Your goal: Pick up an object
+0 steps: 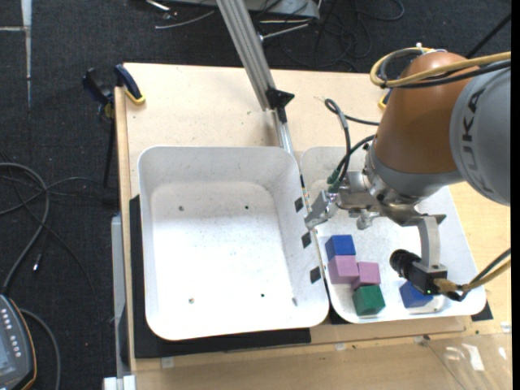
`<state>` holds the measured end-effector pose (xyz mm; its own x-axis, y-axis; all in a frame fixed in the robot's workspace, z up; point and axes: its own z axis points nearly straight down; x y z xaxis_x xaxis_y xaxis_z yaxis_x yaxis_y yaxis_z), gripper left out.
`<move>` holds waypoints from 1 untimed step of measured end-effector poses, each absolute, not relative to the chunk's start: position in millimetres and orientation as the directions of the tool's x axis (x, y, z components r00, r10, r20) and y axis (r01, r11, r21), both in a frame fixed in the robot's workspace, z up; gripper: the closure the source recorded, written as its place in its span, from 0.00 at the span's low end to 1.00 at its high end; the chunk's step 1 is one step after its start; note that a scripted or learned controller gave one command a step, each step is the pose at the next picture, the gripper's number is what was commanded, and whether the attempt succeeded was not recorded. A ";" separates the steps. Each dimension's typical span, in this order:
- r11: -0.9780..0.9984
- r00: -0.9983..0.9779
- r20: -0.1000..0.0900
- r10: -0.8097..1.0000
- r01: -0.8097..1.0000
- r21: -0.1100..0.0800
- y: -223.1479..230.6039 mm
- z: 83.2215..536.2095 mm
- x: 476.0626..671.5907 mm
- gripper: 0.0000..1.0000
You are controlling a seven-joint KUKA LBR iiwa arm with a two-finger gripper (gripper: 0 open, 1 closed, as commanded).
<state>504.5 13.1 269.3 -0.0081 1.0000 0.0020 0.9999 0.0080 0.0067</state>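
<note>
Several small blocks lie in the right bin [467, 254]: a blue block [341, 245], a pale purple block [343, 268], a pink block [369, 273] touching it, a green block [369, 300] near the front rim, and a second blue block [414, 296] half hidden under a black fitting on the arm. My gripper [362, 206] hangs over the back part of this bin, just behind and above the first blue block. The orange wrist band and the grey arm cover most of it. I see no block held.
The left bin [154, 218] sits beside the right one, their rims touching. An aluminium rail [248, 47] slants down from the back to the gap between the bins. A black and yellow clamp [122, 84] grips the bench's far left corner. Cables trail from the arm.
</note>
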 end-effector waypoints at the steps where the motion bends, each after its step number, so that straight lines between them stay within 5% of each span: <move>1: 0.004 -0.004 0.000 1.000 1.000 0.009 15.3 339.3 504.8 0.00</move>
